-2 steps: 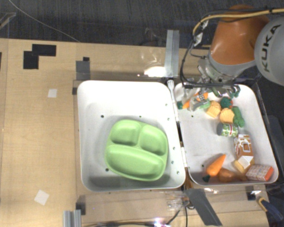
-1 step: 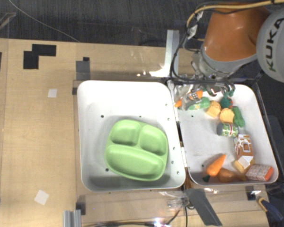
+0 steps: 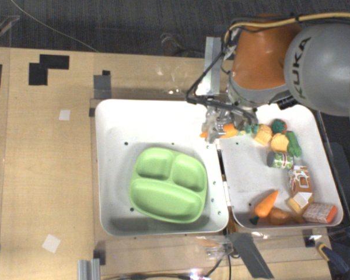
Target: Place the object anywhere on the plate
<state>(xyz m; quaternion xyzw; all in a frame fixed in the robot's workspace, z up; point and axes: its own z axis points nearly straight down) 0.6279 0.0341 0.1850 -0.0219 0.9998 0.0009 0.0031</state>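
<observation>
A green three-compartment plate (image 3: pixel 168 185) lies in the left bin (image 3: pixel 114 156), nothing on it. My gripper (image 3: pixel 220 127) hangs over the ridge between the two bins, near their back edge. A small orange toy (image 3: pixel 228 131) shows between its fingers, with an orange tip poking out to the left of them. The gripper is shut on that toy, up and to the right of the plate. The wrist and its orange band hide the bins' back right corner.
The right bin (image 3: pixel 245 174) holds several toy foods: yellow and orange pieces (image 3: pixel 272 137), a green piece (image 3: pixel 294 147), a small can (image 3: pixel 282 159), a carton (image 3: pixel 301 179), a carrot (image 3: pixel 266 203) and a red box (image 3: pixel 321 213).
</observation>
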